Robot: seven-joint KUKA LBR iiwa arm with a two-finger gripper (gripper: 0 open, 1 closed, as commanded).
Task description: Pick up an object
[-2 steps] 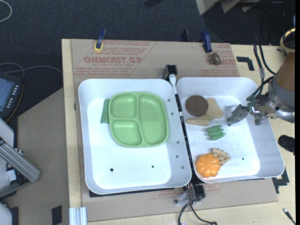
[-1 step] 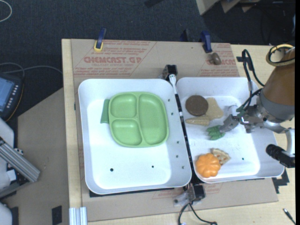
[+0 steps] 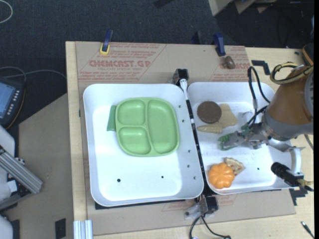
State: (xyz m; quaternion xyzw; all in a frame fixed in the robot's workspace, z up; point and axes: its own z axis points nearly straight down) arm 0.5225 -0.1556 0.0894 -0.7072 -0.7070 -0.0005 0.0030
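Camera view, claw (image 3: 238, 138) touching green object (image 3: 227, 140)

Green tray (image 3: 147, 126) smooth plastic, slight gloss; white bins (image 3: 99, 148) matt plastic; bench (image 3: 79, 63) bare wood.

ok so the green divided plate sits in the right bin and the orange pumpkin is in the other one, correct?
Not quite. The camera view shows the green divided plate in the left bin, not the right. The orange pumpkin is in the other one, the right bin.
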